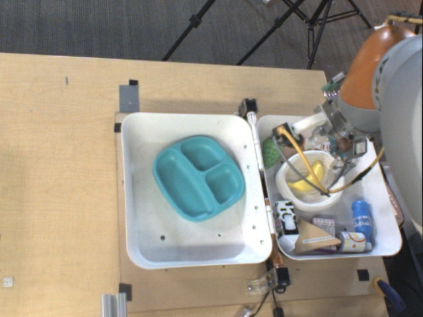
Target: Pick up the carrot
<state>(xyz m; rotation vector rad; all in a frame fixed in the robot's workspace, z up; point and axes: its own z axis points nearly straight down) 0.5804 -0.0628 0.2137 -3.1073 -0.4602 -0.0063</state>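
**Gripper low over the right bin, carrot not yet found**

The gripper (340, 152) hangs at the far side of the right bin (391, 242), just above the rim of a white bowl (288, 185). Whether it is spread or pressed together I cannot tell, as the wrist hardware covers it. Nothing can be seen held in it.

Directly beneath and a little to the view's left of the gripper, a yellow piece (312, 176) lies in the bowl. Further left, against the bin wall, is a green thing (271, 152). Nearer the camera than the gripper are a blue bottle (361, 215) and a flat box (322, 235). Well to the left, the other bin (140, 240) holds a teal plate (198, 177), and both bins rest on the bench (59, 177).

Where the carrot lies I cannot tell. My guess is that it is in the clutter close under the gripper.

A carrot should be light, stiff and smooth, tapered and inclined to roll. I would take it across the thick middle, not at the thin tip.
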